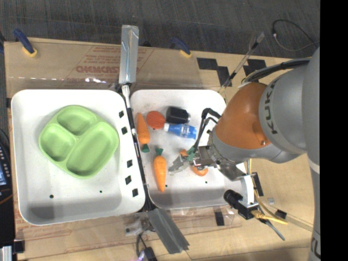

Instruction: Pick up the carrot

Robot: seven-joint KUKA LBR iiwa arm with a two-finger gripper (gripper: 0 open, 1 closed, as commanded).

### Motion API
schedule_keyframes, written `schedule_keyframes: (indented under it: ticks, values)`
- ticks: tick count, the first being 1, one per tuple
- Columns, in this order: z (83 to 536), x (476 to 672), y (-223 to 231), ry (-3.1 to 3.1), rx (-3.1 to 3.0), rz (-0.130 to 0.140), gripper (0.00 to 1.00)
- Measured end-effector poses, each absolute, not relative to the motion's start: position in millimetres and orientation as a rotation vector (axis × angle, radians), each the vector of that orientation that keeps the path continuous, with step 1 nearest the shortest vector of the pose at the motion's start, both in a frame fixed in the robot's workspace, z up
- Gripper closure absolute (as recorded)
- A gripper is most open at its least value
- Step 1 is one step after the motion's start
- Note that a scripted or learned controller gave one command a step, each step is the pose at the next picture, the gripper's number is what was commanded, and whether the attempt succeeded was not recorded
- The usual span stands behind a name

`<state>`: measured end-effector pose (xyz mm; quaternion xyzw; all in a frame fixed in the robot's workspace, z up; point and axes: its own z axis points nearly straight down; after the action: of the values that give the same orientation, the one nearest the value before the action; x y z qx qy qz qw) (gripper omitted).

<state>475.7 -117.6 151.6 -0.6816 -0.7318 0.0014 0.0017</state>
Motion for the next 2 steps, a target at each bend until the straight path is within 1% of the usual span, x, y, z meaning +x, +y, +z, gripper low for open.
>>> schedule_keyframes:
  ticks: [1,2]
  values:
    - [105.2,506.5,-92.5,-2.048,-2.376,0.006,0.00]
    - [91.6,490.8,-108.9,-1.930,-2.473,0.002,0.00]
